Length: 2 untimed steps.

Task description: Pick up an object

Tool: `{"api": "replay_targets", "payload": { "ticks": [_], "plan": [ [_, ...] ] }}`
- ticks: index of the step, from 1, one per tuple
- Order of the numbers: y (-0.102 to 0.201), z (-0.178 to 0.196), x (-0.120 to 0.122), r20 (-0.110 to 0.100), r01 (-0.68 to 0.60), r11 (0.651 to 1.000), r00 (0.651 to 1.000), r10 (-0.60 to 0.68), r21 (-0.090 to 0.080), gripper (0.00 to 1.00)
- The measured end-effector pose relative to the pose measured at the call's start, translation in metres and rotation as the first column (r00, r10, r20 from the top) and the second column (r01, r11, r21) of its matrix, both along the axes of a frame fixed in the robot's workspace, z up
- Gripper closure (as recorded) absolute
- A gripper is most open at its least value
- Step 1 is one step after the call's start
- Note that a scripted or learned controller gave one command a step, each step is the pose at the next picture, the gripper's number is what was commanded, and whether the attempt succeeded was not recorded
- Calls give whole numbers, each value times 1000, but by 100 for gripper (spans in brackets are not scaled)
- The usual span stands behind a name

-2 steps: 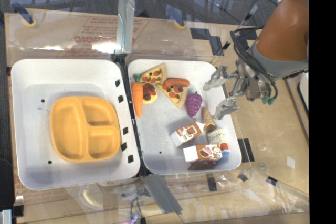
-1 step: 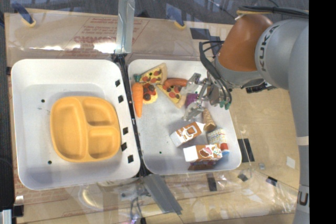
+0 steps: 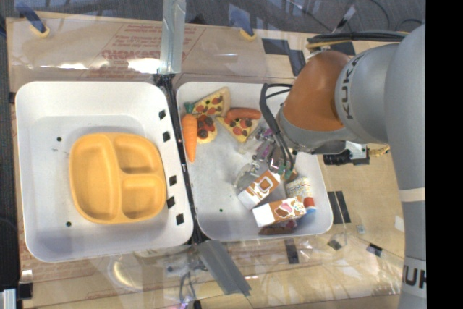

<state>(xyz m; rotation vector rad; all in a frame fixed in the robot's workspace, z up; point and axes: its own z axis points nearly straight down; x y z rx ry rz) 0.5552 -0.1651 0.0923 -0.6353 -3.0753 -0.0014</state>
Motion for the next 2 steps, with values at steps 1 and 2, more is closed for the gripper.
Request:
{"api": "replay_targets", "payload": {
  "ticks": [1, 2],
  "plan": [
    [2, 11, 2, 2, -8, 1000, 1000, 8, -1, 100],
    [-33, 207, 21, 14, -61, 998, 998, 61, -7, 100]
  ]
}}
